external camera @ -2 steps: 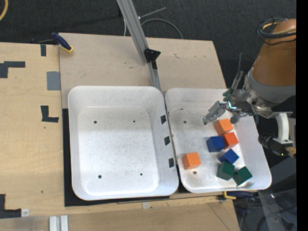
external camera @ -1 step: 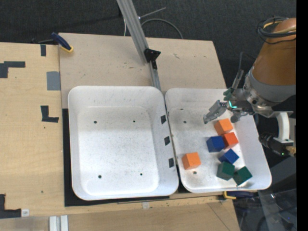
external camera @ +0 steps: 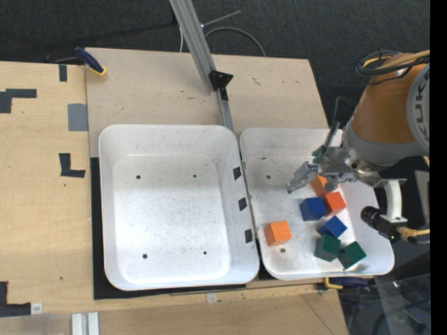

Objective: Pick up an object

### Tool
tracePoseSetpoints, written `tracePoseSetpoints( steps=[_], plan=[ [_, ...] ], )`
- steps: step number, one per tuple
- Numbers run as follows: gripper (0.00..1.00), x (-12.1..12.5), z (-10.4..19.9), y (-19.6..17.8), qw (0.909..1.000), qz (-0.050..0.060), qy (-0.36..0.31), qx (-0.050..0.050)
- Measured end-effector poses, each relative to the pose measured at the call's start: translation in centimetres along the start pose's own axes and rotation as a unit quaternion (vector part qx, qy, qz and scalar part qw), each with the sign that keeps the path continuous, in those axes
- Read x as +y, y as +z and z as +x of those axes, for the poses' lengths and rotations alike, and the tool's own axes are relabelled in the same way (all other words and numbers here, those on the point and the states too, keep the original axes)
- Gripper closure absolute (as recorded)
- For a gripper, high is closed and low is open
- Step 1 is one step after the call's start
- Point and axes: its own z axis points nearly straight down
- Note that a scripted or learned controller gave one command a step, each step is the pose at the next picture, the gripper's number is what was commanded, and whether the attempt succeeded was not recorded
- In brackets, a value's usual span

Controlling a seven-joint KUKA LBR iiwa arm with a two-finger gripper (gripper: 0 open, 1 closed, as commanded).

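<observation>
Several small blocks lie in the right bin (external camera: 279, 145). An orange cube (external camera: 277, 232) sits alone near the bin's front left. Further right, a blue block (external camera: 313, 208), an orange block (external camera: 336, 201), a second blue block (external camera: 335, 226) and two green blocks (external camera: 327, 247) (external camera: 352, 255) cluster together. Another orange block (external camera: 319, 184) lies right against the gripper (external camera: 305, 176), which hangs low over the bin's middle, just above and left of the cluster. I cannot make out whether that block is in its grasp. The arm's orange band (external camera: 387, 110) rises at the right.
The left bin (external camera: 119, 145) stands beside the right one, with a raised rim between them. A slanted metal pole (external camera: 199, 40) runs down from the top to the bins' shared back edge. A blue and yellow clamp (external camera: 91, 60) lies at the bench's far left.
</observation>
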Motion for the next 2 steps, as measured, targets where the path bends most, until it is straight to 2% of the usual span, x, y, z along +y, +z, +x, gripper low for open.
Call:
tracePoseSetpoints(
  steps=[2],
  plan=[
    [0.00, 0.9, 0.7, 9.2, 1.0000, 0.000, -0.001, 0.000]
  ],
)
